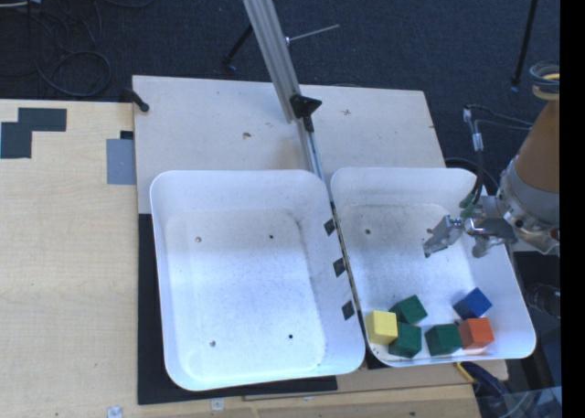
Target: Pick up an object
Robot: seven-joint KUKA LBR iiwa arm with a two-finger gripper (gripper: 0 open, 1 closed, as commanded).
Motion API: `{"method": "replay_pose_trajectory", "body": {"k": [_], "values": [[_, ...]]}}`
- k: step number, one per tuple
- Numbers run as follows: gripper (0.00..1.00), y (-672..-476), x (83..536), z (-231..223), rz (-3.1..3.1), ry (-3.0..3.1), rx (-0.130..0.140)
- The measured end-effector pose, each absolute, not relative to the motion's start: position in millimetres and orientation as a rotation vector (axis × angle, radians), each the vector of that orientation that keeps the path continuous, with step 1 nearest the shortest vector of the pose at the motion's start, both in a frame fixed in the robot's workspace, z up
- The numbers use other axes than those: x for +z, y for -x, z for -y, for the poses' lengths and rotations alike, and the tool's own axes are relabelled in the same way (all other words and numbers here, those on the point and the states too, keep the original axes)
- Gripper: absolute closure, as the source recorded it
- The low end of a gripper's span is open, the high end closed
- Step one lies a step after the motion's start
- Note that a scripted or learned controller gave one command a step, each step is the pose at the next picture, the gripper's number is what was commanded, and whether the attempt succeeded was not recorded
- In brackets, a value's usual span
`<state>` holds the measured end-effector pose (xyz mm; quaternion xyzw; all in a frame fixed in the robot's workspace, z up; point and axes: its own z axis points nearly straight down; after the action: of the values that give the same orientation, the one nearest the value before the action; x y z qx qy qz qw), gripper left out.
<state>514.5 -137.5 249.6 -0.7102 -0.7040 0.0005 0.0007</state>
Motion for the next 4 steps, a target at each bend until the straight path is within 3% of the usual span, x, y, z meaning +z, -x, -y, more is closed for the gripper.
{"method": "replay_pose_trajectory", "body": {"k": [1, 2, 3, 4], "values": [[0.0, -523.4, 219, 82, 2.221, 2.212, 0.004], [0.0, -510.0, 137, 134, 2.21, 2.221, 0.012], [0.0, -502.2, 153, 169, 2.218, 2.226, 0.003], [0.0, -518.6, 90, 117, 2.224, 2.22, 0.002]]}}
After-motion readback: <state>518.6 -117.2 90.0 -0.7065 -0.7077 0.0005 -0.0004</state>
